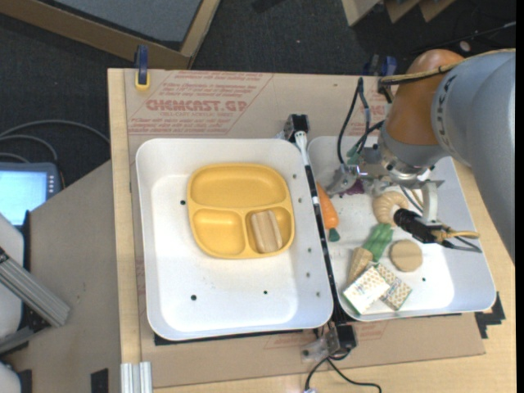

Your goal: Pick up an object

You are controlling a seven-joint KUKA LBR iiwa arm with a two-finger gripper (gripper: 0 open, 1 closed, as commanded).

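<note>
Yellow tray (214, 195) in a white bin (164, 244), orange carrot (327, 210), green piece (378, 240), checkered packet (368, 287)

Two white bins side by side: the left bin (164, 285) holds a yellow divided plate (241, 210) with a tan block (264, 229) in one compartment. The right bin (467, 289) carries clutter — a toy carrot (328, 210), a green piece (378, 240), a round tan disc (405, 255) — beneath the arm (458, 113).

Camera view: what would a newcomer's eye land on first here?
Probably the yellow divided plate in the left bin, a tan block in its lower right compartment. Then the grey arm with its orange band, reaching over the right bin, where a carrot and other small items lie.
</note>
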